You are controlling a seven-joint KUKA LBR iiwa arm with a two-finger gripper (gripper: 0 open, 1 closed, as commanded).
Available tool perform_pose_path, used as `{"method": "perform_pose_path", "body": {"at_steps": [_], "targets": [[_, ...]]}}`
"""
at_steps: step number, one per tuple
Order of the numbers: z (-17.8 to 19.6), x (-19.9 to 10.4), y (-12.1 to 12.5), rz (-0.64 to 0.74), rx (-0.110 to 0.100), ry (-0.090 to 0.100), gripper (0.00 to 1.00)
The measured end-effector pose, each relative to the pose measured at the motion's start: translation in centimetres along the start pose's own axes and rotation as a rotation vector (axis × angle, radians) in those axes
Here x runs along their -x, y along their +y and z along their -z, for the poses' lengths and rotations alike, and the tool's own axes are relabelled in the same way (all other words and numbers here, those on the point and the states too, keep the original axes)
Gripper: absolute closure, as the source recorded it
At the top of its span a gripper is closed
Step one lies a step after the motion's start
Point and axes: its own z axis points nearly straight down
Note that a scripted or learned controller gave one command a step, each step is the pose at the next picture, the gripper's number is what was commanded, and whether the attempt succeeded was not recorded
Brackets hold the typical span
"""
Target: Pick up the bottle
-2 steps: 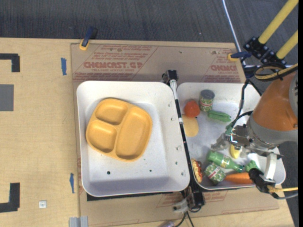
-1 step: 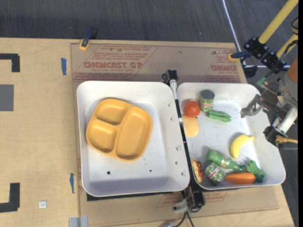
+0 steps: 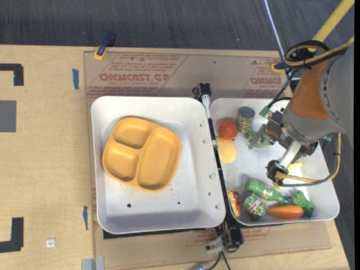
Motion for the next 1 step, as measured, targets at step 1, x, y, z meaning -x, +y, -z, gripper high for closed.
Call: {"method": "perform_pose_path", "body": {"at_steps": [1], "targets": [[-6.68,-2.3,5.33,-0.166,0.0,0.0,0.0]]}}
